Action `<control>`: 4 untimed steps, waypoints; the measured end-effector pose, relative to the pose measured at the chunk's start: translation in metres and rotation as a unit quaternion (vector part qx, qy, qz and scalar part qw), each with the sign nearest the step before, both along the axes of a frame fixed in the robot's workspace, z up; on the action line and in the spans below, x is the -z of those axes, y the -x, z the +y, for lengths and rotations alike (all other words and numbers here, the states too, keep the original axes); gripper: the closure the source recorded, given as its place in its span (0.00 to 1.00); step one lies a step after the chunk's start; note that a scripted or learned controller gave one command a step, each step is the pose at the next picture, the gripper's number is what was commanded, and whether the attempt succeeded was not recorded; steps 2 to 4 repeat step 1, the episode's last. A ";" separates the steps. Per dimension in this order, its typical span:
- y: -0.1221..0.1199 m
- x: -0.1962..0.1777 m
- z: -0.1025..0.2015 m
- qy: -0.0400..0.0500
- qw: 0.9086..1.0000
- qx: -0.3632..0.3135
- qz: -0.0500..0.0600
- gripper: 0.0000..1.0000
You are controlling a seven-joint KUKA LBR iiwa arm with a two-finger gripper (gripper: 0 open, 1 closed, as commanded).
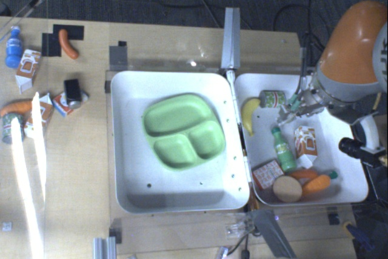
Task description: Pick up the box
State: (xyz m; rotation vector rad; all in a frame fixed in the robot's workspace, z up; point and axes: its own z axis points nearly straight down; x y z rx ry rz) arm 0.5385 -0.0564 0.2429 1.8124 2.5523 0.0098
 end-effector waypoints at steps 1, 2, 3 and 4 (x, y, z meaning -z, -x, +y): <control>0.000 0.000 0.000 0.000 1.000 0.000 0.000 0.00; 0.000 0.000 0.000 0.000 1.000 0.000 0.000 0.00; 0.000 0.000 0.000 0.000 1.000 0.000 0.000 0.00; 0.000 0.000 0.000 0.000 1.000 0.000 0.000 0.00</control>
